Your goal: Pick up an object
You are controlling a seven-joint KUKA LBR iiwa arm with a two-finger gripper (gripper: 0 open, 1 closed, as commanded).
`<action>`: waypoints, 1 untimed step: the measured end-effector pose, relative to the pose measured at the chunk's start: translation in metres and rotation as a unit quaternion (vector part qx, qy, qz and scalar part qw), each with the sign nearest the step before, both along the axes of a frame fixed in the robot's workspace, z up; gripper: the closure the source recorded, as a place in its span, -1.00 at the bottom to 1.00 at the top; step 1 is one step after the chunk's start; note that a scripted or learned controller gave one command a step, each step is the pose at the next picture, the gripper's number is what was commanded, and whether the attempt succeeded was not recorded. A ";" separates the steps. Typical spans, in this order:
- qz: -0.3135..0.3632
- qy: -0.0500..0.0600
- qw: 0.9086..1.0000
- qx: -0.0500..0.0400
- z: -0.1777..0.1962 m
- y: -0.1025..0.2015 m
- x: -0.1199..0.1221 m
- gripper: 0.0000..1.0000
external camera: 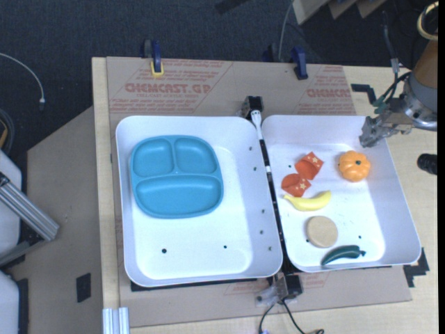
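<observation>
The right bin (396,207) holds several toy foods. An orange pumpkin (353,166) lies at its far right, with two red pieces (310,164) (297,184) to its left. Below them sit a yellow banana (310,200), a tan round biscuit (322,231) and a dark green vegetable (342,254) by the near rim. My gripper (370,133) hangs over the bin's far right corner, just above and right of the pumpkin, with nothing visibly held.
A blue divided plate (177,175) lies in the left bin (201,256). A black hinge strip (264,165) runs between the bins. Clamps (157,60) (300,62) sit on the board's far edge, and cables hang near the arm.
</observation>
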State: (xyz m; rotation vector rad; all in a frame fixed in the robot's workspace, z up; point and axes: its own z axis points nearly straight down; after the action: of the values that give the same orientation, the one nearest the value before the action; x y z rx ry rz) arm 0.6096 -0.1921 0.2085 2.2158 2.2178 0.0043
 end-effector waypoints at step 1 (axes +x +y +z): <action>0.000 0.001 1.000 0.000 0.025 0.000 0.001 1.00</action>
State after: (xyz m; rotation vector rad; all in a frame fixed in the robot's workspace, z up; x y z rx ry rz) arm 0.6107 -0.1924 0.2334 2.2161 2.2192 0.0030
